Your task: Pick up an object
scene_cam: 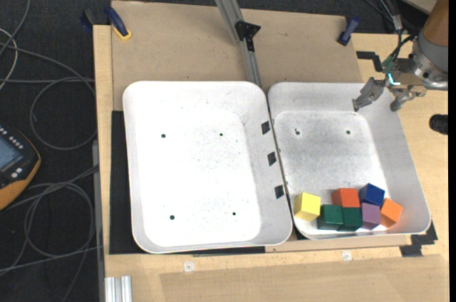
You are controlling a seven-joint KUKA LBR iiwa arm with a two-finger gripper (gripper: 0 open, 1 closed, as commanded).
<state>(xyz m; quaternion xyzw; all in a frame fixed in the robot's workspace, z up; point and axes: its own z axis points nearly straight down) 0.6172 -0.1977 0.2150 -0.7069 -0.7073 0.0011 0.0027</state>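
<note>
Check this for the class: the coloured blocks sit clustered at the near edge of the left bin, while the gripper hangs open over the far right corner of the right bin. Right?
Not quite. The camera view shows the coloured blocks clustered at the near edge of the right bin, not the left bin. The gripper does hang open over the right bin's far right corner.

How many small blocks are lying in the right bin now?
7, all along the near edge of the right bin: yellow, two green, red-orange, blue, purple, orange. More may be hidden.

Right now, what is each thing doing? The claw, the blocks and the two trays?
gripper: open, holding nothing, above the right bin's far edge.
blocks: bunched together, resting in the right bin's near corner.
right bin: holds all the blocks.
left bin: lying flat, beside the right bin.
</note>
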